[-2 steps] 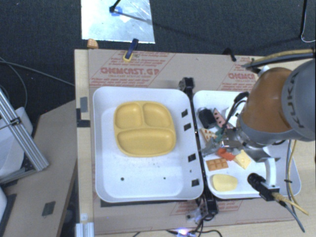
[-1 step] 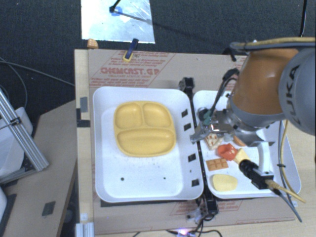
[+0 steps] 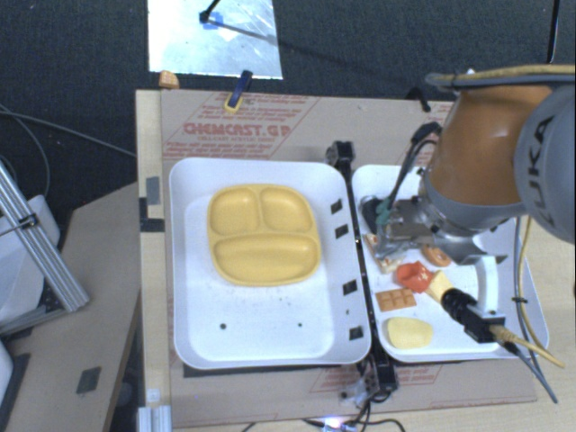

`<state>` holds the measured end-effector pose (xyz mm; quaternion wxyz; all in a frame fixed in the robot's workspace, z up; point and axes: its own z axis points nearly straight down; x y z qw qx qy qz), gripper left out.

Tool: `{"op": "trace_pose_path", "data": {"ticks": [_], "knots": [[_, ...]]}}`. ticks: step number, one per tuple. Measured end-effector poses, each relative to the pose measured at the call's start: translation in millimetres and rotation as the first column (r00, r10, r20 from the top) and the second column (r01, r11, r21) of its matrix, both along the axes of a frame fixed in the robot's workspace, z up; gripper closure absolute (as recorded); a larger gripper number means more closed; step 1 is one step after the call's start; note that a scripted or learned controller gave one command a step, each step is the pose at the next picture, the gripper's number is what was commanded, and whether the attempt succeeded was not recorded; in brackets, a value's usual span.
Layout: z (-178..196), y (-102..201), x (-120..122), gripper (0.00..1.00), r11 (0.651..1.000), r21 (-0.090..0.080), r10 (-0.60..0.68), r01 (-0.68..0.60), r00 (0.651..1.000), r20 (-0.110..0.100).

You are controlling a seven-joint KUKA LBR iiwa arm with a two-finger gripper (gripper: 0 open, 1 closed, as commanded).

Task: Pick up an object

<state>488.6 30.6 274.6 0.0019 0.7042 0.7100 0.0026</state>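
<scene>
Right bin (image 3: pixel 378 183), near edge: pale yellow piece (image 3: pixel 409 333); beyond it waffle square (image 3: pixel 396 299), red piece (image 3: pixel 414 275); gripper (image 3: pixel 389 238) low over them by left wall, grip state unreadable; left bin (image 3: pixel 270 345): yellow divided tray (image 3: pixel 264 234)

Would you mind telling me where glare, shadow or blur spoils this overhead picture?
In the camera view, glare whitens the reflective sheet beyond the bench; the left bin and yellow divided plate are evenly lit and sharp; the arm looms large and soft, shading the right bin beneath it, where the hand looks murky.
</scene>
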Motion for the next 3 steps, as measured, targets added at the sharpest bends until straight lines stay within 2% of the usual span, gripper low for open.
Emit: {"op": "trace_pose_path", "data": {"ticks": [1, 2, 3], "knots": [[55, -23, -1, 1.0, 1.0, -0.001, -0.005, 0.005, 1.0, 0.002], [60, 49, -2, 1.0, 1.0, 0.001, 0.002, -0.002, 1.0, -0.003], [-19, 136, 38, 1.0, 1.0, 0.001, 0.003, -0.003, 1.0, -0.008]]}}
